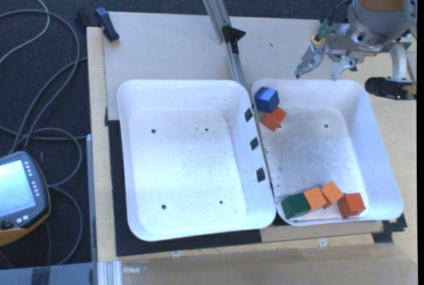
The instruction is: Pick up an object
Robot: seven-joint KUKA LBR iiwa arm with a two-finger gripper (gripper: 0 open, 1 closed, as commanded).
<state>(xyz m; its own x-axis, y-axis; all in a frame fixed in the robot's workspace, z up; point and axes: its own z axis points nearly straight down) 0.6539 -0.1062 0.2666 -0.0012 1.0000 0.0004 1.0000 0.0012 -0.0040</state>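
White right bin point(371, 118), blue cube point(266, 99), orange blocks point(322, 196)

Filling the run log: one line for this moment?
hand: open, above right bin's far rim | holding: nothing | blue block: far left corner | four blocks: near edge

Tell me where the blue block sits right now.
The blue block sits in the right bin, at its far-left corner beside the divider, touching an orange block just in front of it.
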